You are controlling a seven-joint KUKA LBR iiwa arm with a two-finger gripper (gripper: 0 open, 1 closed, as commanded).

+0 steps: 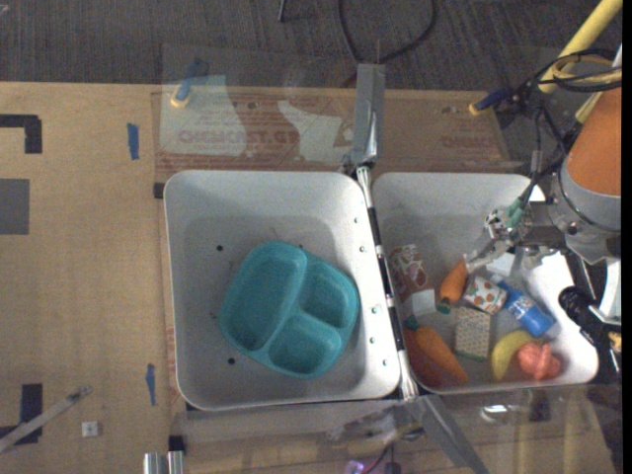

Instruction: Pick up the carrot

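The carrot point(435, 355), orange with a green stub at its upper end, lies along the front left corner of the right bin point(434, 194). My gripper point(486, 242) hangs over the middle of that bin, up and to the right of the carrot and well apart from it. Its fingers are open with nothing between them. A smaller orange item point(453, 282) lies just below and left of the fingertips, and I cannot tell whether they touch it.
Around the carrot lie a white cup point(423, 302), a speckled box point(472, 334), a patterned carton point(485, 292), a blue bottle point(529, 313), a banana point(508, 353) and a pink fruit point(539, 361). A teal divided tray point(288, 308) sits in the left bin point(197, 265).
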